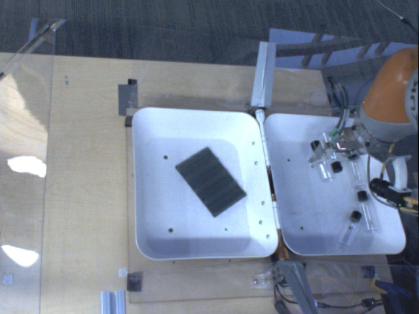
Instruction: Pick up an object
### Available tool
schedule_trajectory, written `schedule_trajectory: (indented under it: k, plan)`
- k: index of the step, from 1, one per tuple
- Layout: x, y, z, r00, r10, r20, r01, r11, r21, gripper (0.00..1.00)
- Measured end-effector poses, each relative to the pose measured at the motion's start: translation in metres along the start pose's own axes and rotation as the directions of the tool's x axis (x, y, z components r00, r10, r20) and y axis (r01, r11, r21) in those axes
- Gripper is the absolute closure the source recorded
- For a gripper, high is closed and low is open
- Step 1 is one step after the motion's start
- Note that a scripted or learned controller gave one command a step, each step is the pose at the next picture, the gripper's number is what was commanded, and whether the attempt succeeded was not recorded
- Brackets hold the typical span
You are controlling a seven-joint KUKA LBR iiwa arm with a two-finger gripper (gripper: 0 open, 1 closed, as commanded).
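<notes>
A dark grey flat rectangular pad point(211, 181) lies at an angle in the middle of the left white bin point(147, 234). My gripper point(332, 156) hangs over the back half of the right white bin point(291, 234), well to the right of the pad and apart from it. The grey arm with its orange band point(391, 95) comes in from the right above that bin. Nothing shows as held by the gripper.
Two small clear pieces with black ends point(359, 201) point(351, 225) sit near the front right of the right bin. A metal rail point(263, 77) stands behind the wall the two bins share. Wooden bench point(72, 175) stretches to the left.
</notes>
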State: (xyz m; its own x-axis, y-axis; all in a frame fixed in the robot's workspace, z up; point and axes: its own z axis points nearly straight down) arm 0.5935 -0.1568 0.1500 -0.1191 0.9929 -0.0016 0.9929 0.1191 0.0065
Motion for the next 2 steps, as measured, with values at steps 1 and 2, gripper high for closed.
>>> schedule_trajectory:
  k: [1,2]
  plan:
    - [0.002,0.045,0.039,1.000,-0.011,-0.003,0.011,1.000,0.010,1.00]
    - [0.044,0.068,-0.022,0.993,0.114,0.000,-0.114,0.993,0.000,1.00]
